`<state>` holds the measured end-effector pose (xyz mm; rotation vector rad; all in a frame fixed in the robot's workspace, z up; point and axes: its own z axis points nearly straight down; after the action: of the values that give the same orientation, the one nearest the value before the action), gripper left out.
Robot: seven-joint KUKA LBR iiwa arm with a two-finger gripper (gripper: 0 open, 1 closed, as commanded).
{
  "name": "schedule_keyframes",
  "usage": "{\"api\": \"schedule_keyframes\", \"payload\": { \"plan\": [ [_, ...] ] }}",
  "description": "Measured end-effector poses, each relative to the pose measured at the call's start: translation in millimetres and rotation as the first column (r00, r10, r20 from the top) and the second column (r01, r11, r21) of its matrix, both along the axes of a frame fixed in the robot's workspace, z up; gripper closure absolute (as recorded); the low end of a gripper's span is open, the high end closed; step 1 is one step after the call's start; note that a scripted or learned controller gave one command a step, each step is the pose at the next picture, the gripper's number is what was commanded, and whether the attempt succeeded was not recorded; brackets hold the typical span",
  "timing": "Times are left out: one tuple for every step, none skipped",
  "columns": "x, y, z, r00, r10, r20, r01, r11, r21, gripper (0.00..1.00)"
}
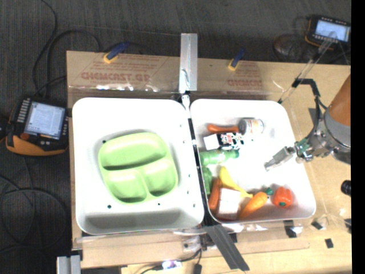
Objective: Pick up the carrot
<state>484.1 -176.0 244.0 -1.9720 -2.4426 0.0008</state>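
The carrot [254,204] is a short orange piece lying at the front of the right bin [296,135], between a white block [229,201] and a round orange-red vegetable [282,197]. My gripper [278,158] hangs over the right side of that bin, behind and slightly right of the carrot and apart from it. It holds nothing that I can see.
The right bin also holds a yellow banana [228,180], a green bottle [214,157], a small can [251,125], a printed box [227,140] and two more orange sticks [219,128] [214,195]. In the left bin [85,210] lies a green divided tray [137,165].
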Motion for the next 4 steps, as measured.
{"api": "schedule_keyframes", "payload": {
  "plan": [
    [-1.1,38.7,-120.0,0.986,0.164,-0.001,-0.164,0.986,0.002,0.0],
    [-1.2,1.1,-137.2,0.958,0.288,-0.001,-0.288,0.958,0.0,0.0],
    [8.0,-43.3,-154.8,0.934,0.357,0.008,-0.357,0.934,0.001,0.0],
    [85.8,-11.2,-154.4,0.879,0.477,0.013,-0.477,0.879,-0.012,0.0]
  ]
}}
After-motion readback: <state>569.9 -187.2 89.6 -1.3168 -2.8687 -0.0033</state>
